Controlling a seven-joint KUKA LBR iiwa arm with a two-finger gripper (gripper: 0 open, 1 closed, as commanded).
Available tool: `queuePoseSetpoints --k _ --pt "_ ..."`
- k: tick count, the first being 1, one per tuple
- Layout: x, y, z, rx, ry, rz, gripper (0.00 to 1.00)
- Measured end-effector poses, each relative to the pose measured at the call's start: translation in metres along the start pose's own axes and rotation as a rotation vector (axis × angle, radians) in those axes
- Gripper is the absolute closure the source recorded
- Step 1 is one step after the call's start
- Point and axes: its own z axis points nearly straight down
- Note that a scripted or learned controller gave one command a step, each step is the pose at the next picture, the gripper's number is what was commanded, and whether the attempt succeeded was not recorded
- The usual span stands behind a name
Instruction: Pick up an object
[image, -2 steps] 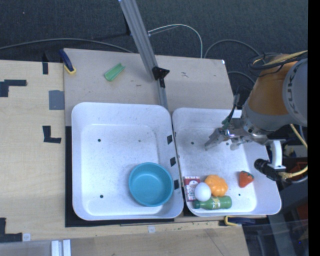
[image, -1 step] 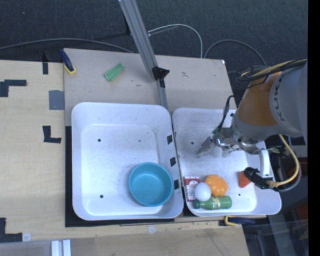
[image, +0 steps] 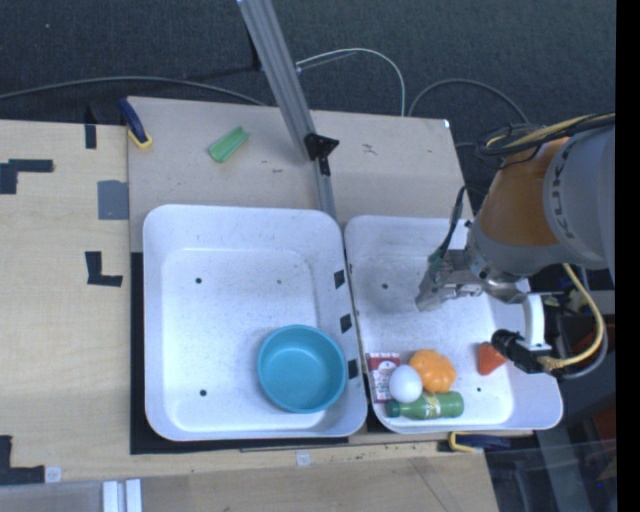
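The end effector (image: 437, 290), a dark grey two-finger metal tool at the tip of the grey arm with an orange band (image: 520, 205), hangs over the middle of the right shallow white plastic bin (image: 395, 245). Nothing is visible between its fingers; how far they are parted cannot be told from this angle.

The bin floor directly under it and toward the far wall is bare, giving open room there. The wall shared by the two bins runs just to its left.

Nearer the camera from the end effector, a cluster sits against the right bin's near wall: a round orange fruit-shaped toy (image: 434, 368), touching a small white egg-shaped ball (image: 405, 383), a small red and white carton (image: 381, 373) just left of the ball, and a green bottle (image: 432, 405) lying on its side. The bottle's long axis runs left to right along the near wall. A small red piece (image: 489, 357) lies apart, to the right of the orange toy, near the bin's right edge.

Farther left, the left shallow white bin (image: 200, 240) holds a round blue plastic bowl (image: 301, 367), upright, near its front right corner. Beyond both bins, on the counter (image: 380, 160), lies a small green block (image: 228, 144).
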Motion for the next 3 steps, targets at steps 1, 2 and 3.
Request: queuePoseSetpoints --k 1,2,3 --pt "0.005 -0.002 -0.043 -0.006 -0.001 0.001 1.00" --pt "0.000 -0.007 -0.104 -0.009 -0.003 0.002 1.00" --pt "0.001 -0.006 -0.137 -0.006 -0.002 0.001 1.00"
